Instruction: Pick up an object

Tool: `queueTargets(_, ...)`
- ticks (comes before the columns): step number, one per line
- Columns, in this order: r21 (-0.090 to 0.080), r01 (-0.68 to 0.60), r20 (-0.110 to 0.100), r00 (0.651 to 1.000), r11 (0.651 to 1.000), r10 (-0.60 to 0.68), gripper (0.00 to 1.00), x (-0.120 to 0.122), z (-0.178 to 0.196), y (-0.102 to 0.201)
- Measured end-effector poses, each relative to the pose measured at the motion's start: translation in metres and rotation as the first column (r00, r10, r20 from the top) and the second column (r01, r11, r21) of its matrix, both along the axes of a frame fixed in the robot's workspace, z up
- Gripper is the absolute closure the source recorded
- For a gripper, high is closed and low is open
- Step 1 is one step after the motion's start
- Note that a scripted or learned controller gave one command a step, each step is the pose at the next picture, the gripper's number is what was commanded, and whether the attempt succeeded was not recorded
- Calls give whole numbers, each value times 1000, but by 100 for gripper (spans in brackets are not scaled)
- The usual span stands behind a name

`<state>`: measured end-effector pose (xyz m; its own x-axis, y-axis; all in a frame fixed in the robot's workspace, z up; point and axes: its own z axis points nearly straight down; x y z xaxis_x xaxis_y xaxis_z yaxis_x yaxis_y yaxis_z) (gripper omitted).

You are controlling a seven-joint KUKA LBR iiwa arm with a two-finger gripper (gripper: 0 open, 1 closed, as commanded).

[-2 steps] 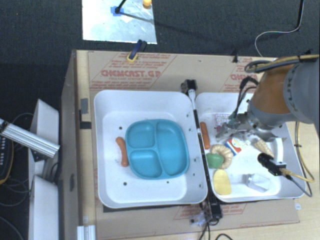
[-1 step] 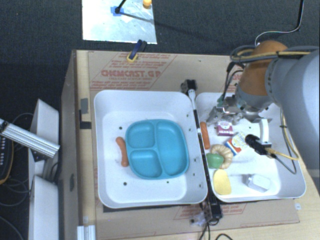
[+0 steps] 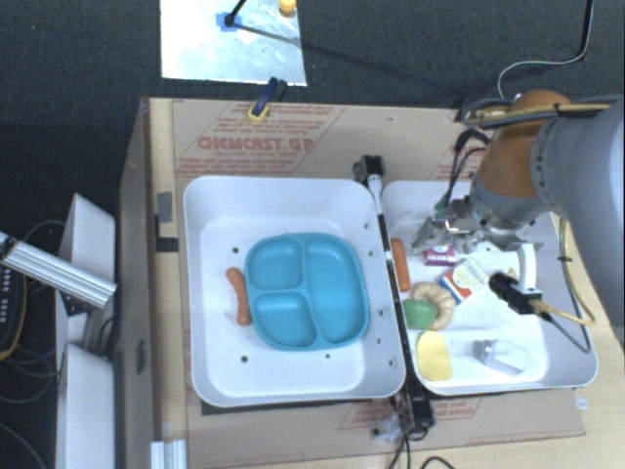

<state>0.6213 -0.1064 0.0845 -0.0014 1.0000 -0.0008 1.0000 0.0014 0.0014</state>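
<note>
Camera view: "CHEMCAST" on bench board (image 3: 256,145)

We count two white bins (image 3: 210,262), one blue tray (image 3: 305,289), two toy hot dogs (image 3: 238,295), one yellow block (image 3: 435,356), one green toy (image 3: 420,313) and one doughnut (image 3: 437,296).

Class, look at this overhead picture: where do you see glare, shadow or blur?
Camera view: glare washes out the reflective sheet at top; soft shadow lies under the blue tray in the left bin; the arm's outline is slightly soft; bin contents stay reasonably sharp.
</note>
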Motion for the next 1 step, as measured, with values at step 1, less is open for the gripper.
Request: queueTargets(1,0,-1,2,1000,1000,1,100,1,11,0)
